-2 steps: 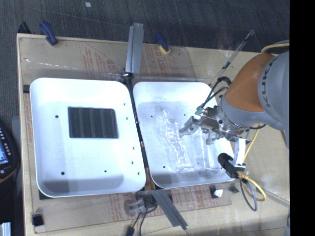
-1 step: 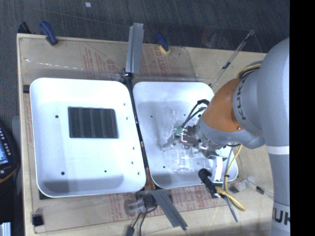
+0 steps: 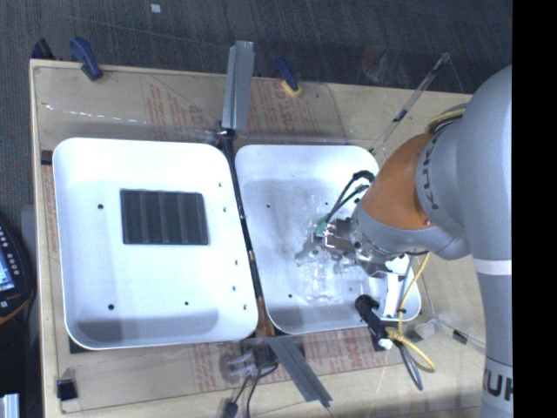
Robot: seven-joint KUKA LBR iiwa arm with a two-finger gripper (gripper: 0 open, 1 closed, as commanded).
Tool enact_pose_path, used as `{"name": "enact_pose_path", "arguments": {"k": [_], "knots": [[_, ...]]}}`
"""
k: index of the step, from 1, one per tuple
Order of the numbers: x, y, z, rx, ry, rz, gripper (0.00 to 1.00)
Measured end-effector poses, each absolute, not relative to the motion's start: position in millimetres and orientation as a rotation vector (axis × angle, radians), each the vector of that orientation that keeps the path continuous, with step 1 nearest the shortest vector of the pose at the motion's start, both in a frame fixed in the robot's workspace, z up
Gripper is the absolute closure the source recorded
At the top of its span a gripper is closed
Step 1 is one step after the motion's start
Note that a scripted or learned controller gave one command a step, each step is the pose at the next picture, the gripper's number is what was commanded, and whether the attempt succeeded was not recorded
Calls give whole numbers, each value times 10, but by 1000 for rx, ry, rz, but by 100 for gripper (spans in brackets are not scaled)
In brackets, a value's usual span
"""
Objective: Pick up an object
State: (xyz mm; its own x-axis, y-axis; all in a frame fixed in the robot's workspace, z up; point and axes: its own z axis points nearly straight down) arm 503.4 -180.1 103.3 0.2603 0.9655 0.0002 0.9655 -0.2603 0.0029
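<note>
A dark grey ribbed rectangular block (image 3: 164, 217) lies flat in the left bin (image 3: 78, 172), a little above its middle. In the right bin (image 3: 270, 181), a clear, glassy object (image 3: 315, 279) rests near the centre, hard to make out against the white floor. My gripper (image 3: 327, 239) reaches down from the right into the right bin, directly over or against the upper part of the clear object. The orange band and grey wrist (image 3: 409, 203) hide the bin's right side.
A grey divider bar (image 3: 237, 85) stands at the back between the bins, with blue clamps (image 3: 87, 59) along the far bench edge. A metal bracket (image 3: 296, 368) sits at the front. The arm covers the right bench edge.
</note>
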Motion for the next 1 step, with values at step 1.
{"name": "enact_pose_path", "arguments": {"k": [1], "knots": [[5260,-1408,1745,2567,1817,-1,100]]}}
